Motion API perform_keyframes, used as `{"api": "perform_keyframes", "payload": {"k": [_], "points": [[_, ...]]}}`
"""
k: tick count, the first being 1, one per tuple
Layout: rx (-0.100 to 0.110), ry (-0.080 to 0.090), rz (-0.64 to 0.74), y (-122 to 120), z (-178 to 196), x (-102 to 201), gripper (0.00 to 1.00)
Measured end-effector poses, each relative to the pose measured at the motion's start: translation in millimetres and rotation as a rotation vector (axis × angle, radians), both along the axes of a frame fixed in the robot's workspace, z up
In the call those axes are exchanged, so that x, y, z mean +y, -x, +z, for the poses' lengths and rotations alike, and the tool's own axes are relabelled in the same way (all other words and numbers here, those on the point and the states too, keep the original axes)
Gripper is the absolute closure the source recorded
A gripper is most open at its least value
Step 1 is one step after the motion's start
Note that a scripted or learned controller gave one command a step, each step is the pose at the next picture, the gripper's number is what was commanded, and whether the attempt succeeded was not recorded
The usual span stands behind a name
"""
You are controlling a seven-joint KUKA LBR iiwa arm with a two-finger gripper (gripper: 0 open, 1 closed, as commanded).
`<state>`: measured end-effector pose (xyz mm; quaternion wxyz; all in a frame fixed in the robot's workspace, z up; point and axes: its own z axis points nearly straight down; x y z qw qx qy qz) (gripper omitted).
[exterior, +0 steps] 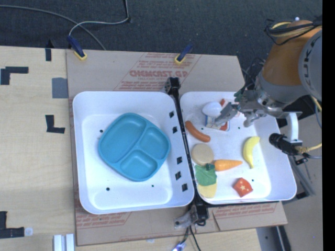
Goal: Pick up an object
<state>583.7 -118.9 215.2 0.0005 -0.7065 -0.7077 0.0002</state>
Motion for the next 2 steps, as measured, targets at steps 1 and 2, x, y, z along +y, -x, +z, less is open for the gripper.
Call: {"api": "perform_keyframes", "payload": {"k": [1,2], "points": [[-0.012,0.001,0.002,-88.0,-117.8,25.8,0.00],[-0.025,0.007,0.001,-32.6,-122.3,24.0,0.00]]}}
